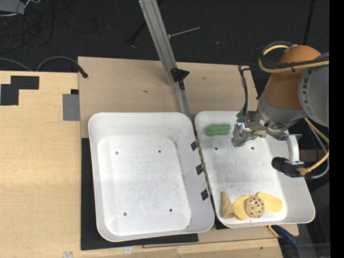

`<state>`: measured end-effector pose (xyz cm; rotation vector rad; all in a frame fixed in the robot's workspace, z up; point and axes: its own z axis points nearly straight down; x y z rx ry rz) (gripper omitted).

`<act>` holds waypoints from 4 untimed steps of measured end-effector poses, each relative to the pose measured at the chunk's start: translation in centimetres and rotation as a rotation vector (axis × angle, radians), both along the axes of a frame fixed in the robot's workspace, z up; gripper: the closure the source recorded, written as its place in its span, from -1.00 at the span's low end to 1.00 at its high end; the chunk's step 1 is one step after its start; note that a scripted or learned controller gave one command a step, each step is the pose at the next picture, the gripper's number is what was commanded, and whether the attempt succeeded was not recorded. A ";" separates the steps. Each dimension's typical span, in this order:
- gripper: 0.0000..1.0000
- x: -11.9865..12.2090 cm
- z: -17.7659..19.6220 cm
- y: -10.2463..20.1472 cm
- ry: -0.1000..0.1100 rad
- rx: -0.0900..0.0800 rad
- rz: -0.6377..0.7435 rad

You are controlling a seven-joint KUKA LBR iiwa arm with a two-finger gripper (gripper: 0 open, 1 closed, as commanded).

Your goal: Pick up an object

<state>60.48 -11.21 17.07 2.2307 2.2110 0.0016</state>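
- Green block (217, 129) lay near the right bin's (301, 211) 12 o'clock rim.
- The hand (240, 137) hovered just beside it at 3 o'clock; grip state unclear.
- Bare floor spread toward 6 o'clock.

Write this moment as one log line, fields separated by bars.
claw: over right bin, far end | green block: beside claw, in bin | yellow pieces, cookie: near end | nothing seen held
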 end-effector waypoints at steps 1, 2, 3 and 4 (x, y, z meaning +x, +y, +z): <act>1.00 0.5 4.6 0.5 -0.002 0.000 0.010; 1.00 0.5 6.7 0.4 0.001 0.000 0.010; 1.00 1.0 5.6 6.1 0.005 0.003 0.013; 1.00 1.6 5.1 12.0 0.004 0.002 0.014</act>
